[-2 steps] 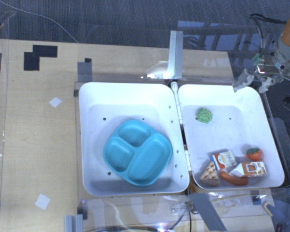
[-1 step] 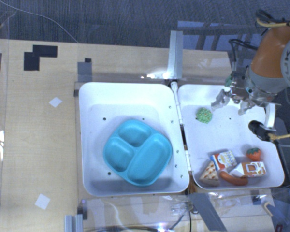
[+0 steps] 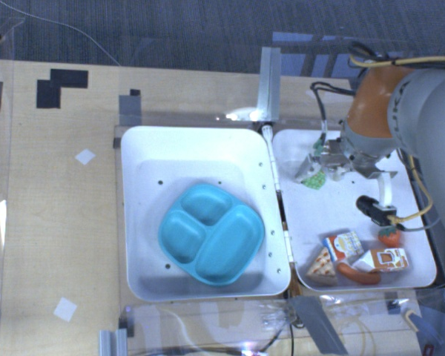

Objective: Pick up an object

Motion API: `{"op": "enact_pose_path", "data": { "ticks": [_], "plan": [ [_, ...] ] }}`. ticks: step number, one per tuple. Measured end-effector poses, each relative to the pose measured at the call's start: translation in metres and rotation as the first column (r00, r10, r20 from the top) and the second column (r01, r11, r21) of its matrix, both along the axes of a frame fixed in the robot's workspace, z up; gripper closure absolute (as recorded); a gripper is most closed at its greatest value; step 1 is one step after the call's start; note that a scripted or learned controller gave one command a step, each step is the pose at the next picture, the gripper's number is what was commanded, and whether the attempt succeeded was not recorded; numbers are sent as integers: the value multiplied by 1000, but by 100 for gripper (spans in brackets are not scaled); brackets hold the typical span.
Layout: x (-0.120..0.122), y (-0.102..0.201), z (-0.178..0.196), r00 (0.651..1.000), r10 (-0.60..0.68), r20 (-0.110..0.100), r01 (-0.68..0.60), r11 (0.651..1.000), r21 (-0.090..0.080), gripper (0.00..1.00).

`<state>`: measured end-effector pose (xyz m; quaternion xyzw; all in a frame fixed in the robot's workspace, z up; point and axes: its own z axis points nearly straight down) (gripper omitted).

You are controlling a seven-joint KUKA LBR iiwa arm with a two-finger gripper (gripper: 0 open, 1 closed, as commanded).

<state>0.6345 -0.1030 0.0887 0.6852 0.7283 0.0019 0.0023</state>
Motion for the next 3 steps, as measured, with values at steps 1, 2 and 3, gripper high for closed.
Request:
{"op": "enact_pose_path", "data": {
  "ticks": [1,2,3],
  "plan": [
    [3,0,14,1000,0,8,0,1000,0,100],
    [5,1,26,1000,2,13,-2,1000,0,100],
    [-14,64,149,999,50,1,-50,999,0,100]
  ]
}}
